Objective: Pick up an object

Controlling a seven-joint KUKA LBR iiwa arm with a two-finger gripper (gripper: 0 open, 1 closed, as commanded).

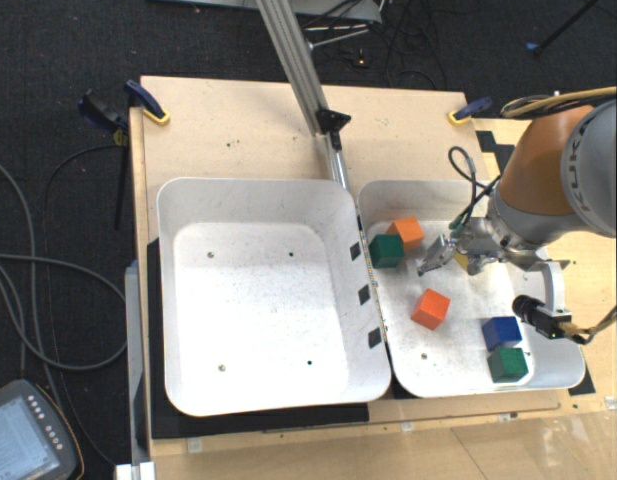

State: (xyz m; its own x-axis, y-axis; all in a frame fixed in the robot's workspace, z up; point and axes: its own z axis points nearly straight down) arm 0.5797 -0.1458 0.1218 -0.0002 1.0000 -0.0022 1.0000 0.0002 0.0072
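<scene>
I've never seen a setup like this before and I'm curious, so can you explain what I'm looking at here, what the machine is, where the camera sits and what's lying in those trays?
This is one picture from a camera fixed above a wooden bench, looking down at a slant. The grey machine with an orange band, reaching in from the right, is a robot arm. At its tip is a two-finger gripper for picking things up. Two shallow white bins sit side by side on the bench: the left bin and the right bin. In the right bin lie five small blocks: an orange cube touching a green cube, a second orange cube nearer the middle, and a blue cube next to another green cube. The gripper hovers among them; nothing is visibly held.
</scene>
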